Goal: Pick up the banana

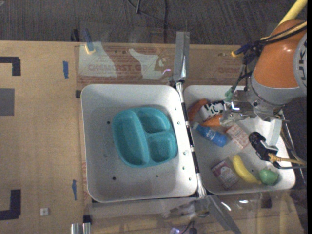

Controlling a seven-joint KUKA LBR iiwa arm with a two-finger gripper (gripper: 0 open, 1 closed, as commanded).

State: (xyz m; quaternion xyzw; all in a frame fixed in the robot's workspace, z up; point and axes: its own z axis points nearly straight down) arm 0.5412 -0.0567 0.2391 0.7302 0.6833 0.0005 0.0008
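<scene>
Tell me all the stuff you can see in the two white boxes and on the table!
left bin: one, white, left half of the bench
divided tray: one, teal, lying in the left bin
right bin: one, white, beside the left bin
banana: one, yellow, near front of right bin
green fruit: one, green, right of the banana
small packet: one, red and white, left of the banana
blue bottle: one, blue, lying in right bin
arm: one, grey and orange, over the right bin

A teal divided tray [145, 142] lies in the left bin [95, 169]. The right bin [287, 182] holds a blue bottle [212, 135], a small red box [224, 173] and a green fruit [268, 176].
</scene>
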